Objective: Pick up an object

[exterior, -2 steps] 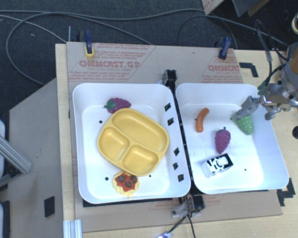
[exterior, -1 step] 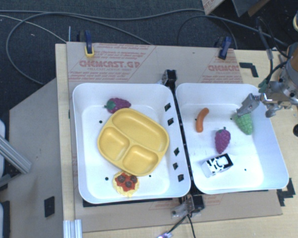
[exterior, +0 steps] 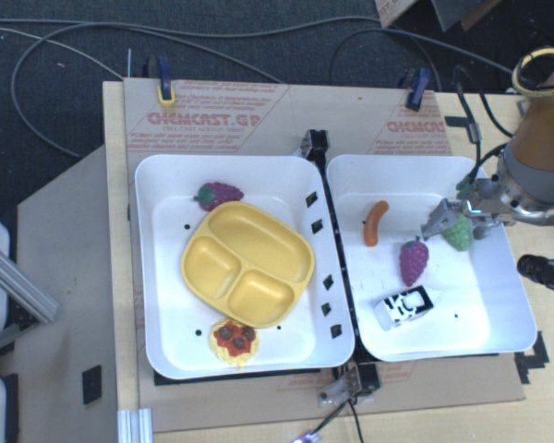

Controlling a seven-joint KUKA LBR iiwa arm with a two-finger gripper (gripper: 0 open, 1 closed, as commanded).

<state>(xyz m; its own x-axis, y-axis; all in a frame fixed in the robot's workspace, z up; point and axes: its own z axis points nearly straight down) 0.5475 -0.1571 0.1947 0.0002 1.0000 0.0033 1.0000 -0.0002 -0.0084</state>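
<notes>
Red print on the protective paper of the board [exterior: 286, 109] under the bins reads "CHEMCAST GP" near the bench's far-left corner; it repeats, smaller, near the far-right corner. The finer lines beside it are too small to read.

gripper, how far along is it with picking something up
Done: the gripper has reached into the right bin and sits beside the green toy. In hand: nothing visibly held; that toy lies on the bin floor. Left: grasp and lift. The purple grapes, sausage and black-and-white block lie untouched nearby.
</notes>
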